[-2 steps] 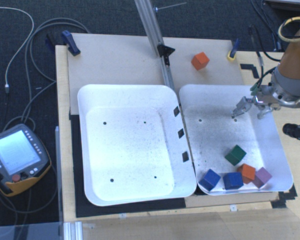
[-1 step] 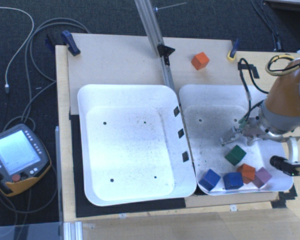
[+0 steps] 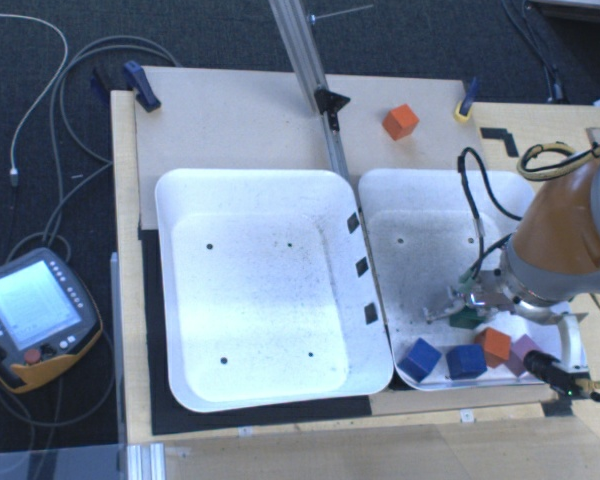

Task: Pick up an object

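Observation:
My gripper (image 3: 458, 306) is low in the right bin (image 3: 410, 193), near its front right part, on the grey arm with an orange band (image 3: 570, 218). A small dark green object (image 3: 468, 319) lies right under the gripper, partly hidden by it. Along the bin's front edge sit two blue blocks (image 3: 418, 358) (image 3: 466, 361), an orange block (image 3: 496, 345) and a pale purple block (image 3: 523, 352). They lie just in front of the gripper and apart from it.
The left bin (image 3: 175, 203) stands beside the right one. An orange cube (image 3: 401, 121) rests on the bench behind the bins. A slanted metal pole (image 3: 298, 38) runs down between the bins. Cables (image 3: 470, 183) loop over the right bin's back.

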Controlling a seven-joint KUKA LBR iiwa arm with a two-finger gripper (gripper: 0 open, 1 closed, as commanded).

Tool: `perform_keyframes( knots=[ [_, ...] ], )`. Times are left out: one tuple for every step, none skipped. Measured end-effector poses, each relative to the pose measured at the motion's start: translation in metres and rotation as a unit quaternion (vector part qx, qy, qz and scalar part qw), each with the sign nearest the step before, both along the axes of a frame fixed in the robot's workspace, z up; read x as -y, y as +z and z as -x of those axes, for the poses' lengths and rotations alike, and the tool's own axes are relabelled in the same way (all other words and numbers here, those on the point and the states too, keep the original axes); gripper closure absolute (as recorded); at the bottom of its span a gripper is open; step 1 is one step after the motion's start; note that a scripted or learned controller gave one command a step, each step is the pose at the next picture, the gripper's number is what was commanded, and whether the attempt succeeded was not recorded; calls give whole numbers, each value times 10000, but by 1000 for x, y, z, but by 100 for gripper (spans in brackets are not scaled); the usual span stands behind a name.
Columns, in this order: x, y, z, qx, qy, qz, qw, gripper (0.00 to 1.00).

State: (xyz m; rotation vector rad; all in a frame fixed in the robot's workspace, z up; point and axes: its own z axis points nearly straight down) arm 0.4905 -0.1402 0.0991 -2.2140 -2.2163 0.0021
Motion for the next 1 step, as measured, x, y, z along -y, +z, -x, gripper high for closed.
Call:
perform_keyframes(
  knots=[
    [2, 11, -3, 47, -3, 20, 10000, 100]
  ],
)
